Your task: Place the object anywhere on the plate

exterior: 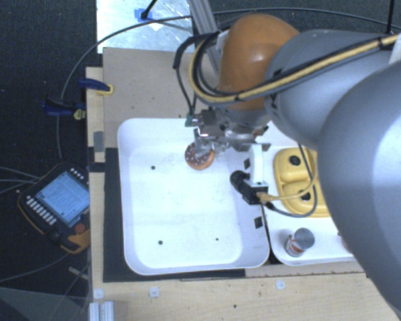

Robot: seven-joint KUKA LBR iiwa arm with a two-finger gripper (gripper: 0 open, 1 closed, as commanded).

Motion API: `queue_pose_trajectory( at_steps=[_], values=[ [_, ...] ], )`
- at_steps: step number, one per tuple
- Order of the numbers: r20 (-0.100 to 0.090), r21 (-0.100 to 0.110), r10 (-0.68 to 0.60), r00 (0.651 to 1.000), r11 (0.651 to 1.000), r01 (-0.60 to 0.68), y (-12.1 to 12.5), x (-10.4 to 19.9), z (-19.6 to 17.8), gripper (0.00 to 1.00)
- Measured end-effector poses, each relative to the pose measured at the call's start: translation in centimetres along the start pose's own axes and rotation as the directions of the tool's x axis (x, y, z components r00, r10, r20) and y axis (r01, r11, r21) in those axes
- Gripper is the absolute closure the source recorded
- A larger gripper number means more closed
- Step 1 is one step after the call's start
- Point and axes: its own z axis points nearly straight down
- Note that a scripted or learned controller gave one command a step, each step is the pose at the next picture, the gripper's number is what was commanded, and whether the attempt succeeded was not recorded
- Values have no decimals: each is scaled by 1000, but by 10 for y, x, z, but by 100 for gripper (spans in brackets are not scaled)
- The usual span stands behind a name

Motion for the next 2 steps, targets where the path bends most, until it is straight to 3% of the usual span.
queue_pose_trajectory(
  at_steps=[1,2],
  values=[
    [-1,-1,-1,1000,1000,1,2,62,7,100],
    [1,0,4,1000,1000,-4,2,58,7,0]
  ],
)
